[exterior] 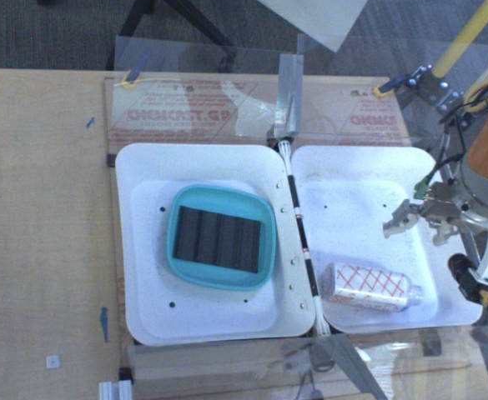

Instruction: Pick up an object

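So from where I'm standing, the gripper (417, 221) is hanging over the right side of the right bin (354, 167), fingers spread apart with nothing between them. The arm (484, 152) comes in from the right, with the orange band showing just above the wrist.

The only thing in that bin is a tube (369, 286) with a red crisscross pattern on white. It's lying on its side along the near edge, cap end pointing right. It sits below the gripper, clearly apart from it, not touching.

Over in the left bin (139, 223) there's a teal tray (221, 237) with a dark ribbed insert, sitting roughly in the middle and turned a bit off square.
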Motion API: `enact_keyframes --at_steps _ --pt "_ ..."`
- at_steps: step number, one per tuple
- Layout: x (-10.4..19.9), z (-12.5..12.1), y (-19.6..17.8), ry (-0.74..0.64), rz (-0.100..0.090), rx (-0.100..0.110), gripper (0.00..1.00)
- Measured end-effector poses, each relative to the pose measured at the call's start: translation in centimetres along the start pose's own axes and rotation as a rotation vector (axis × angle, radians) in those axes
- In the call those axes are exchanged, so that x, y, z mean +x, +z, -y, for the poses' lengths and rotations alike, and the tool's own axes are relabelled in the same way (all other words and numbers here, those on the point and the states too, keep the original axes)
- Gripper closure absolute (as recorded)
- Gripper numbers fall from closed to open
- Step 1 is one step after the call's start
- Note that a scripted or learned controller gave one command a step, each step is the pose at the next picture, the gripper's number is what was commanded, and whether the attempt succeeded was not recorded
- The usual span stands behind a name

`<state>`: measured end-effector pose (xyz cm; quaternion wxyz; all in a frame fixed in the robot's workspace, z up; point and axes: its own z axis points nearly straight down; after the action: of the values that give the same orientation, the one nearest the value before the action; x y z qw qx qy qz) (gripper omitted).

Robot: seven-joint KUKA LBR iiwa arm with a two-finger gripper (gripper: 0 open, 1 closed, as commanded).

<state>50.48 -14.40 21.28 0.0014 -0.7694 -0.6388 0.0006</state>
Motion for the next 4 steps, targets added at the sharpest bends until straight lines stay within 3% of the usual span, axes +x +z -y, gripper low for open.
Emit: enact_keyframes --at_steps 1,2,3,4 --pt "2.5 -2.7 4.9 0.150 0.000 0.001 0.00" --pt "-1.8 2.3 6.8 -0.002 0.000 0.000 0.00" --pt "1.3 2.6 12.5 -0.067 0.002 -0.011 0.00" --pt "0.8 -0.4 12.5 -0.037 0.002 -0.012 0.00"
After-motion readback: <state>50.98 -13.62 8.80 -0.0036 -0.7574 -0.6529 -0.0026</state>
